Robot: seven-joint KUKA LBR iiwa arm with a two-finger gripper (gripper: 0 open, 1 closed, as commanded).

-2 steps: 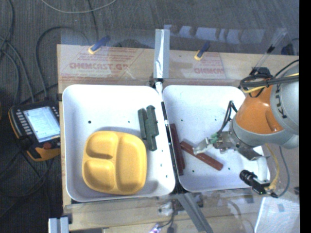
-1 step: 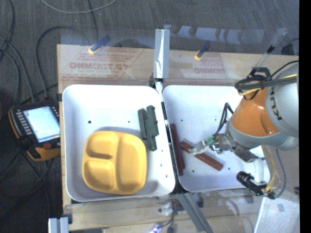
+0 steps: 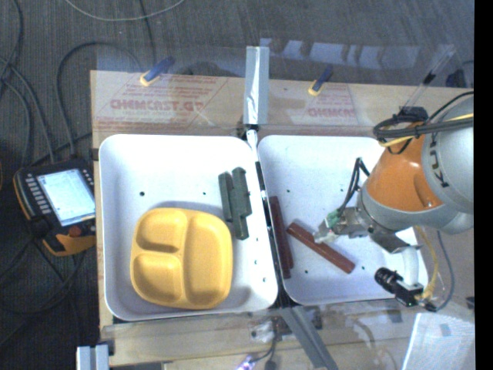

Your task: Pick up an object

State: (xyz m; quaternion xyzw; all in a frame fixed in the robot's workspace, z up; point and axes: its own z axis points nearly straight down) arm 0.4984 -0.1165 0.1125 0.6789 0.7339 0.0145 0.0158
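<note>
Worktop, two white bins; arm over the right bin (image 3: 308, 287).
Claw (image 3: 333, 223) low by the brown bar (image 3: 320, 247), grip state unclear. Bar lies just below-left of it, long axis diagonal, upper-left to lower-right.

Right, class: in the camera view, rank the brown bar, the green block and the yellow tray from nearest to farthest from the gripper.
1. Brown bar, right bin, just beside the gripper.
2. Green block, left bin, near the divider.
3. Yellow tray, left bin, farther left.
</note>
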